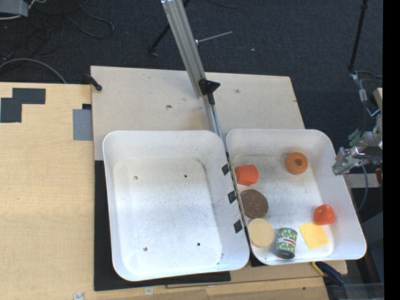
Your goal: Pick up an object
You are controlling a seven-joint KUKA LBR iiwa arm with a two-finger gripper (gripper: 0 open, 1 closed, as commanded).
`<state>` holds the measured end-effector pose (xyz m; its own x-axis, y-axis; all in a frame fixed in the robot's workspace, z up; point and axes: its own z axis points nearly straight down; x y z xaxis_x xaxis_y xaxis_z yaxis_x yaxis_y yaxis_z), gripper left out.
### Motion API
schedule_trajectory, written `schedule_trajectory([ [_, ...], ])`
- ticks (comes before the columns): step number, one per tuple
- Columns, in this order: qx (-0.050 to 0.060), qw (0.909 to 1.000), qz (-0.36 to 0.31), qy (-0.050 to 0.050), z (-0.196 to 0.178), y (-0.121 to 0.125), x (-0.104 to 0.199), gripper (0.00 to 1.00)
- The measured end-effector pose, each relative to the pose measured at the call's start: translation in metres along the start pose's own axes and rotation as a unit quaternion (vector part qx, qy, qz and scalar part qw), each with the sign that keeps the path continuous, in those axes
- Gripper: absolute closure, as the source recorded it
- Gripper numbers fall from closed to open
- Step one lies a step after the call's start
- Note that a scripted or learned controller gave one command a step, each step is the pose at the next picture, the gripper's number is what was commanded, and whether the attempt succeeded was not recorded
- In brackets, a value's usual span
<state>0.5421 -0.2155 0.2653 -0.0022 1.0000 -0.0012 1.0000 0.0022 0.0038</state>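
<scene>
The right bin (340,230) holds several small objects. An orange ring (296,162) lies near its back right. A red-orange block (247,174) sits by the left wall, with a brown disc (254,203) and a tan disc (261,233) in front of it. A green can (286,242), a yellow block (314,235) and a small red piece (324,214) lie at the front right. My gripper (345,160) hangs just outside the bin's right rim, level with the orange ring and apart from every object.
The left bin (125,167) stands beside the right one. An aluminium bar (187,49) slants down from the back to the divider between the bins. A wooden table (44,186) lies to the left. Cables run over the dark floor behind.
</scene>
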Motion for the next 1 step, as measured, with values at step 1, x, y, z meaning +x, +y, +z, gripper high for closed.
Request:
schedule_trajectory([
  [1, 0.001, 1.0, 0.0, 0.0, -0.0335, 0.0006, -0.0007, 1.0],
])
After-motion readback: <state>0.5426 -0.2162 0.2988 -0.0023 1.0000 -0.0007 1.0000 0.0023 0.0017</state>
